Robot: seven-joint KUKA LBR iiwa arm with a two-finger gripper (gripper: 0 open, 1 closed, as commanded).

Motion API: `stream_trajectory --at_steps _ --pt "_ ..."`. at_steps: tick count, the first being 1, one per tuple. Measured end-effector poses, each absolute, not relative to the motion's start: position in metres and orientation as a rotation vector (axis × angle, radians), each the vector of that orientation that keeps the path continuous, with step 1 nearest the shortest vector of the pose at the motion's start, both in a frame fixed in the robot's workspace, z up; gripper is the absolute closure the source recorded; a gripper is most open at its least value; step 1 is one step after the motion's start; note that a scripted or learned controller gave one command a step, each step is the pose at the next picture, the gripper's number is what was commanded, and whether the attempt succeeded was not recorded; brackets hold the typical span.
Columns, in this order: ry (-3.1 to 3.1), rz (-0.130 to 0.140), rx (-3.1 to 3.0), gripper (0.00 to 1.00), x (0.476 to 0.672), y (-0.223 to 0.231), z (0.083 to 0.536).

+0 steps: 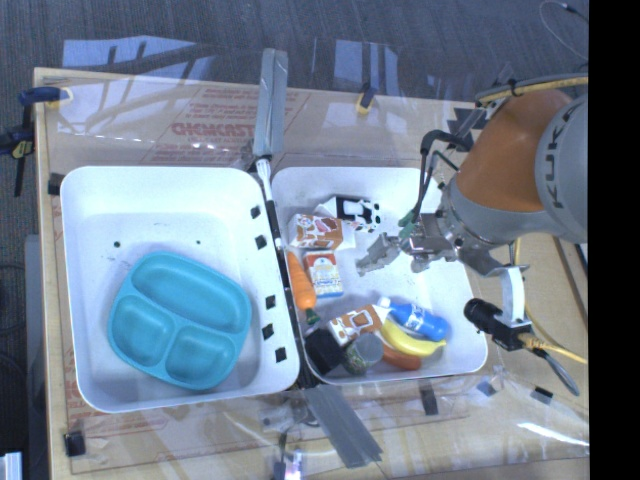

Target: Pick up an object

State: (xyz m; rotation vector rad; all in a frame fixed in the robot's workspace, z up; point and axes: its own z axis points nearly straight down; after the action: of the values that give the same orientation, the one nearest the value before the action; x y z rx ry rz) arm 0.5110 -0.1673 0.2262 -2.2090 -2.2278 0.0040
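The grey arm with the orange band point(520, 163) reached in from the right, and its tool point(378, 253) hung over the middle of the right white plastic bin point(440, 183). I take this right bin as the landmark. The metal fingers point(372, 256) of the tool pointed toward the left part of the bin; how far they stood apart I cannot tell, and nothing showed between them.

Inside the right bin the objects lay apart from the tool. An orange carrot-shaped toy point(300, 280) lay along the left wall. Just beside it was a small red and white carton point(324, 274), and a brown and white carton point(317, 231) lay near the back left corner. A black and white cow-patterned thing point(356, 209) stood close to the back wall. Near the front wall there were a yellow banana-shaped toy point(412, 342), a blue object point(418, 320) touching it from behind, a black round object point(323, 351) in the front left corner, and a small brown packet point(355, 324).

Left of the right bin, touching it, stood the second white bin point(90, 193). It held a light blue plastic plate with three compartments point(180, 320). Both bins rested on the wooden counter point(150, 118).
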Motion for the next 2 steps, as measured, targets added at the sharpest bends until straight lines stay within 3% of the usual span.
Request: stream_trajectory --at_steps 1,2 --pt "-2.145 0.004 -2.289 0.00 0.477 -0.211 0.240" --pt "-2.219 0.002 -2.221 0.00 0.518 -0.204 0.266"
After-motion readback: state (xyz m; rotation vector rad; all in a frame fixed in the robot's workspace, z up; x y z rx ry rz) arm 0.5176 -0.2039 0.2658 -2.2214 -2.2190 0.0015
